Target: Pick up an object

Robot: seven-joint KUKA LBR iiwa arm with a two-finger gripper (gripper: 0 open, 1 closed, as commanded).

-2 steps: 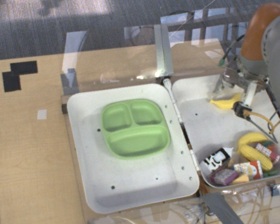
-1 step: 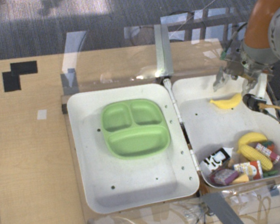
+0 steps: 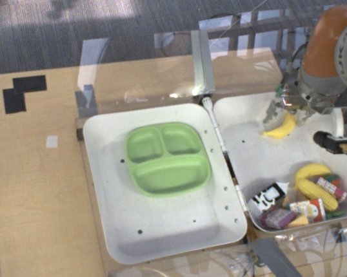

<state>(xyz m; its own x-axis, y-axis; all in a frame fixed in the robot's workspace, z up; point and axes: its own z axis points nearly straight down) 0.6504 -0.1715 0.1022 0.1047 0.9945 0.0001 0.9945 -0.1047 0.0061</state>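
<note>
The tool (image 3: 284, 108) is hovering just above a yellow banana (image 3: 280, 128) in the right bin (image 3: 248, 155), seemingly lining up a pick; its grip state cannot be told.

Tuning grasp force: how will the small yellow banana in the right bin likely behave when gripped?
The banana looks like a smooth toy, so probably light and stiff, perhaps slippery. Its curved shape may let it rock or pivot under the claw. It lies apart from the pile on the bin floor, so little should snag.
</note>
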